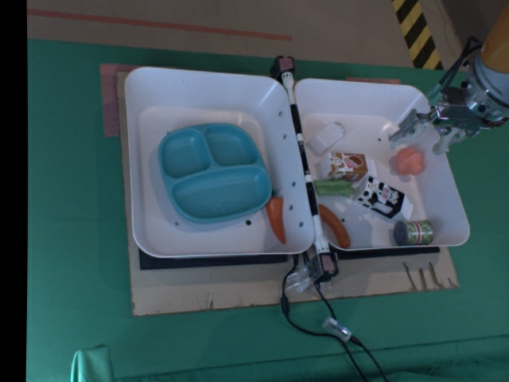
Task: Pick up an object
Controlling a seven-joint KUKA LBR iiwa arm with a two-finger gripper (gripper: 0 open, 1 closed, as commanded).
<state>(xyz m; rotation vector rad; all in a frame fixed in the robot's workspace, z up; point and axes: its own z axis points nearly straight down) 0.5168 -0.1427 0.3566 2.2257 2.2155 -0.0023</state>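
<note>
My gripper hangs over the right bin's far right corner. It is open, and nothing sits between its fingers. Just below it in the view lies a pink-orange round fruit, apart from the fingertips. Further left in the same bin are a white flat piece, a brown and white carton, a green vegetable and a black and white cow-pattern carton. A green can lies on its side at the near right corner, and an orange sausage-shaped piece lies near the divider.
The left bin holds a teal divided plate and an orange carrot-like piece against its right wall. A black and white strip runs between the bins, with cables trailing off the front.
</note>
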